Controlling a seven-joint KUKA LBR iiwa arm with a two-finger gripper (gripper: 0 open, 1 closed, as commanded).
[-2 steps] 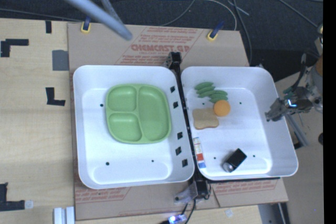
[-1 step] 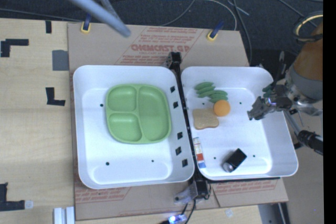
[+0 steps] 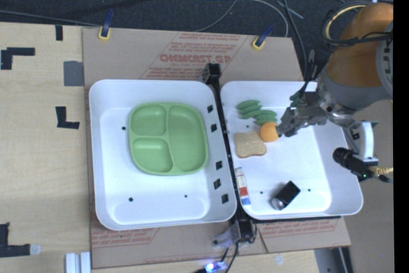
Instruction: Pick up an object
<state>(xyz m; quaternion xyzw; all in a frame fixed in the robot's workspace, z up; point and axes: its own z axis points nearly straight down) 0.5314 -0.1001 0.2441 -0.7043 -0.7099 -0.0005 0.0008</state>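
In the right bin (image 3: 319, 201) lie a small orange fruit (image 3: 269, 132), a slice of toast (image 3: 250, 146) just below-left of it, green pea pods (image 3: 255, 110) above it, and a black block (image 3: 285, 195) near the front. My gripper (image 3: 287, 126) hangs low over the bin, its dark tip right beside the orange fruit's right side. I cannot tell whether it touches the fruit. Nothing is lifted off the bin floor.
The left bin (image 3: 108, 201) holds a green divided plate (image 3: 169, 137). A black divider (image 3: 220, 137) runs between the bins. Cables trail across the dark surface behind the bench. The arm's grey and orange body (image 3: 358, 67) overhangs the right bin's far right corner.
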